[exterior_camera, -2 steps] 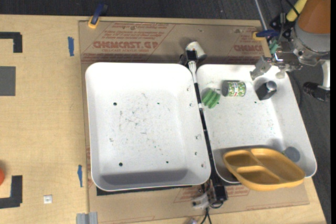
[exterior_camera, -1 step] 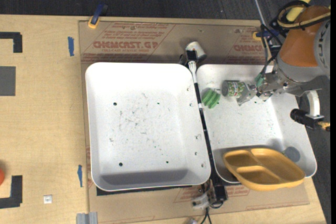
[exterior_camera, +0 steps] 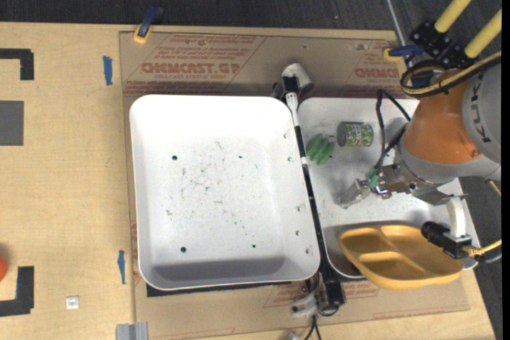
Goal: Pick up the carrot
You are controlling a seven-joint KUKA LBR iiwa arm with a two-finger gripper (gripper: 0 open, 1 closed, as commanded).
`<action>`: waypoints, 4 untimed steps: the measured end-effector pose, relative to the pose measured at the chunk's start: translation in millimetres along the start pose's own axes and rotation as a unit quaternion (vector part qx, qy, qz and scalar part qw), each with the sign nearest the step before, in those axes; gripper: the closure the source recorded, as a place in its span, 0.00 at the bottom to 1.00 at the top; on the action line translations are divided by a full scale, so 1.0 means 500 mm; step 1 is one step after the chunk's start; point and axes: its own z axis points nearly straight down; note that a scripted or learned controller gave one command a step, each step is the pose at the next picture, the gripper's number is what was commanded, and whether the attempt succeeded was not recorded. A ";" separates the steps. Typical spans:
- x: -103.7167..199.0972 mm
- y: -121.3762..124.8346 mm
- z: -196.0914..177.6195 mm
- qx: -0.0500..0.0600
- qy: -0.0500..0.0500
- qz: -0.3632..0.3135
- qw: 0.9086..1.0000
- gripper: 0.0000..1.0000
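Hand in right bin, near green object.

Single fixed cam above bench, looks down at a slant; both bins in frame, arm enters from right.

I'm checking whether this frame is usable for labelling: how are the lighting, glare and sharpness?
Camera view: lighting is even; the left bin is bright white but its specks stay readable; soft shadows sit under the arm in the right bin; the gripper is small and slightly blurred; the green object lacks fine detail.
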 end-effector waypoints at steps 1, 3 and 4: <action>0.046 -0.085 -0.001 -0.003 -0.001 0.130 0.991 0.00; 0.042 -0.098 -0.049 0.001 0.000 0.207 0.978 0.00; 0.057 -0.094 -0.070 -0.001 -0.001 0.304 0.953 0.00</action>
